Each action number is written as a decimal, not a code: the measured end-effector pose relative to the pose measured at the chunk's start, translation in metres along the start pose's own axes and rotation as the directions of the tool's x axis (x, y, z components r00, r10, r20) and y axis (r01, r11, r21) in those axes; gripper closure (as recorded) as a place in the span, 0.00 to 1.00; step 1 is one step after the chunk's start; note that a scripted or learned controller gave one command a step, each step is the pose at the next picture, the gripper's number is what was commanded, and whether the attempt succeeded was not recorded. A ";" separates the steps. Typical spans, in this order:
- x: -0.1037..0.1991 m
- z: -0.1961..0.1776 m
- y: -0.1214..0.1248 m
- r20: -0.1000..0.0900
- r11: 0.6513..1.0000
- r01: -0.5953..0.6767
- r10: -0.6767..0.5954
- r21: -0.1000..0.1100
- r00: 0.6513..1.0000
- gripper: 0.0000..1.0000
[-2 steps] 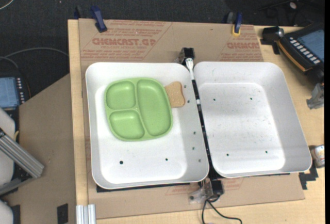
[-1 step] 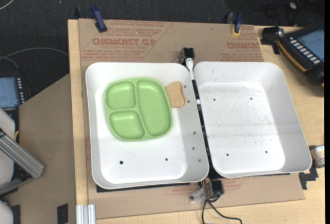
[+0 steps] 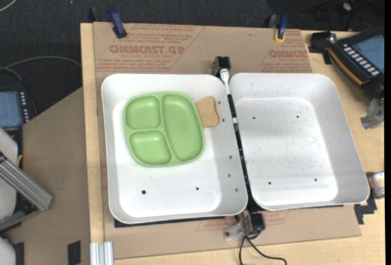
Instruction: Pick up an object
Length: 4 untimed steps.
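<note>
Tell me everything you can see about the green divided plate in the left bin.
The green divided plate looks like matte light-green plastic, rounded, with three compartments: two small on its left, one long on its right. It lies flat in the left bin, toward the far end. A tan, bread-like piece rests against its far-right rim, slightly overlapping it.

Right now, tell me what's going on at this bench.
Nothing is being handled at this moment. Two shallow white bins sit side by side on the bench. The left bin holds a green divided plate with three compartments, and a small tan piece like a slice of bread lies against the plate's right edge. The right bin shows bare white floor with dark specks. The pick has not begun: both things lie untouched.
</note>
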State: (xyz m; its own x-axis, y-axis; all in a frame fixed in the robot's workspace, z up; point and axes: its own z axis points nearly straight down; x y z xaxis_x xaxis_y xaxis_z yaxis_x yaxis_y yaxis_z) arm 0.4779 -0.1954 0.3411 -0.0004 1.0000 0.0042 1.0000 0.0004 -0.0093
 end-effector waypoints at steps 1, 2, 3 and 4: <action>-0.030 -0.095 0.009 0.011 1.000 -0.002 0.002 -0.021 1.000 1.00; 0.008 -0.019 0.001 0.001 1.000 0.003 -0.003 -0.002 1.000 1.00; -0.026 -0.112 0.028 0.011 1.000 -0.001 0.001 -0.022 1.000 1.00; 0.012 -0.039 0.000 0.001 1.000 0.002 -0.002 -0.002 1.000 1.00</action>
